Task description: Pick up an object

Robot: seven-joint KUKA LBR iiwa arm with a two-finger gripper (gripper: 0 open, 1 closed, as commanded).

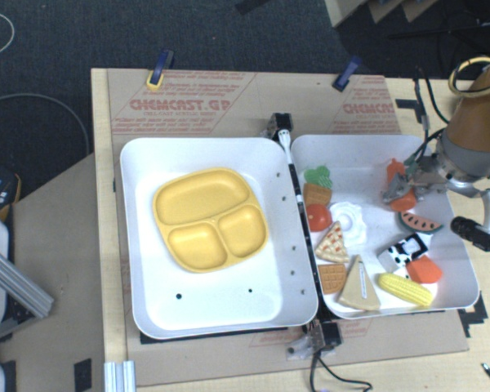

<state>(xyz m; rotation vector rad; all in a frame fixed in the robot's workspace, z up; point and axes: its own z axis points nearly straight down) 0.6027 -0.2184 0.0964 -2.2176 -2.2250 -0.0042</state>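
The right white bin (pixel 367 155) holds several toy foods. Among them are a carrot with a green top (pixel 317 191), a red tomato (pixel 317 216), a fried egg (pixel 348 220), a pizza slice (pixel 332 243), a corn cob (pixel 405 289) and a watermelon slice (pixel 415 220). My gripper (pixel 398 188) hangs low over the bin's right part, just above the watermelon slice. A small red-orange piece (pixel 394 168) lies right by the gripper's left side; whether it is held is unclear.
In the left white bin (pixel 139 243) lies a yellow divided plate (pixel 210 218). A sandwich wedge (pixel 360 288), a waffle piece (pixel 332 278), a black-and-white block (pixel 405 251) and an orange piece (pixel 425 269) crowd the right bin's front. Clamps sit between the bins.
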